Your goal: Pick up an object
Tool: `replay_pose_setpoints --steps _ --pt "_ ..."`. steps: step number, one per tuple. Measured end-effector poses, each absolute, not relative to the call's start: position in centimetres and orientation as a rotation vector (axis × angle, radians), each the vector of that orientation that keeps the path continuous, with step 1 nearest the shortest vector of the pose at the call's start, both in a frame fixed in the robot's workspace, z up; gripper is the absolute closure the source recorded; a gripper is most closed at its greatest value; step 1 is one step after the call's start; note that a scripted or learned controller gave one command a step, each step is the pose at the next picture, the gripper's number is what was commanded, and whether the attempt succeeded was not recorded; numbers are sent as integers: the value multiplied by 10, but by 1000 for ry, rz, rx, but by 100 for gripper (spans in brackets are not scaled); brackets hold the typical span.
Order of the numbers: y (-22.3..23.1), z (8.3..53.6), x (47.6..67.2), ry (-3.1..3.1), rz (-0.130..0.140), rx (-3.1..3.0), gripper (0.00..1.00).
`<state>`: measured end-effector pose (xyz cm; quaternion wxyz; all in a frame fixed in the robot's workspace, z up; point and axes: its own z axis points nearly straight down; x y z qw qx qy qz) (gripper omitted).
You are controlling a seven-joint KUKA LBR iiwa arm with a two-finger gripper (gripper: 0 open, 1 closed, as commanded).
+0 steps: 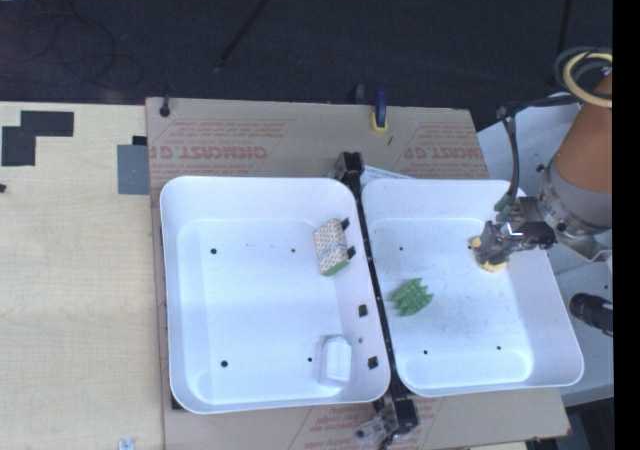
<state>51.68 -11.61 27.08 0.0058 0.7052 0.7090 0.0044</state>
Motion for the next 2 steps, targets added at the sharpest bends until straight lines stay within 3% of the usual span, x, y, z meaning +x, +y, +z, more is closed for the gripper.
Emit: replay_pose_setpoints --steps 1,2 --pt "-144 279 537 2219 -1 2222 100" --pt "-27 403 494 2234 16 2203 100"
